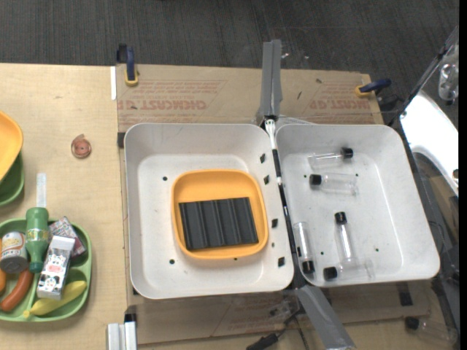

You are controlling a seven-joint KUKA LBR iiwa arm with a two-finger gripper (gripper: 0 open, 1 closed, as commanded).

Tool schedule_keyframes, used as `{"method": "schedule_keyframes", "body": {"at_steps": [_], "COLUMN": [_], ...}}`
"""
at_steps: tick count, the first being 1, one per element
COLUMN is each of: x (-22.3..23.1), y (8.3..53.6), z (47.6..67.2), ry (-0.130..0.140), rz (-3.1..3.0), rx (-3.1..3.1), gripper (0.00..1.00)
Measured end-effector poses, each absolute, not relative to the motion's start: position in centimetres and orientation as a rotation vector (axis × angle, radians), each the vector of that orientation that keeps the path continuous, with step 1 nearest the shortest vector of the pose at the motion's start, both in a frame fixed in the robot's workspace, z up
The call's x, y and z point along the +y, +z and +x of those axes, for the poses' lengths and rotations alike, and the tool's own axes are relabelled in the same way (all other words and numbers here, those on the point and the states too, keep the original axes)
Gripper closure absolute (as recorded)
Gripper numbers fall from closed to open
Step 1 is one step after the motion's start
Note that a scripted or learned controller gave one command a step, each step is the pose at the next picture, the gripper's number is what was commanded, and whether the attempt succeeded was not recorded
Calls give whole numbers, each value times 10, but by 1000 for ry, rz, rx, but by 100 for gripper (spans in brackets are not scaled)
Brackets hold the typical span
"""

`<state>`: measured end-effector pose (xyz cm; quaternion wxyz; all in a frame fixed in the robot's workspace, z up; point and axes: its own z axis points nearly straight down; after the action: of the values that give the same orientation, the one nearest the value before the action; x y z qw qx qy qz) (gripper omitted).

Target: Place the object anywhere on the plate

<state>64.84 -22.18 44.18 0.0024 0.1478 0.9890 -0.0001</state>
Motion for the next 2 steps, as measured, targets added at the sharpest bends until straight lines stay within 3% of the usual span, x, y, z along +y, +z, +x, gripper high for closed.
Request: {"method": "schedule_keyframes", "body": {"at_steps": [2], "x": [-222], "y": [442], "z": [633], "ry": [2], "rz": [-665], "rx": [3066], "gripper": [100]}}
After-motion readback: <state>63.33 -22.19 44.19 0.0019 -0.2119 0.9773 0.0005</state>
